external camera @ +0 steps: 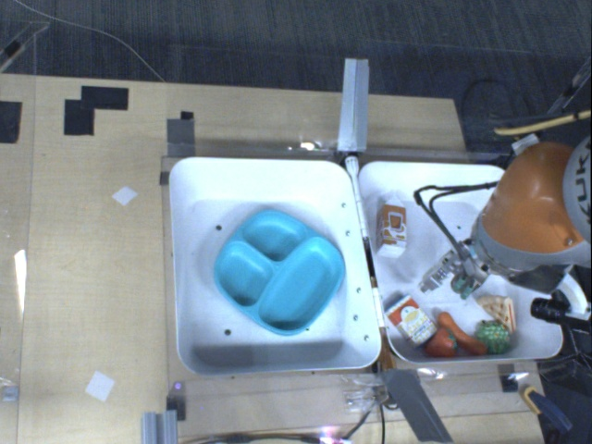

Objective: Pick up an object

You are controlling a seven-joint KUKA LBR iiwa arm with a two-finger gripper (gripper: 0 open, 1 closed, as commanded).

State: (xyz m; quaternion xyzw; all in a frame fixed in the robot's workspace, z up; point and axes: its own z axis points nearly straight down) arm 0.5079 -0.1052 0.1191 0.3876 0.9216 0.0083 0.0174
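- right bin (555, 345) holds the candidates; places below are given relative to it.
- end effector (453, 276) hangs over its middle, nothing seen between the tips; whether it is released or clenched i cannot tell.
- small carton (392, 227) lies toward its upper left, apart from the rest; it looks light and stiff, likely easy to pinch across its narrow sides.
- along its lower edge sits a cluster: a white packet (413, 321), a red-orange piece (450, 334), a green piece (494, 335) and a tan wedge (498, 309), close or touching; all look small and light, probably smooth plastic that may slip.
- the crowding there could spoil a grasp; the carton seems the safer pick.
- left bin (185, 248), just beside it, holds a blue divided tray (279, 271).
- both bins rest on a pale wooden table (83, 276) with dark carpet beyond.
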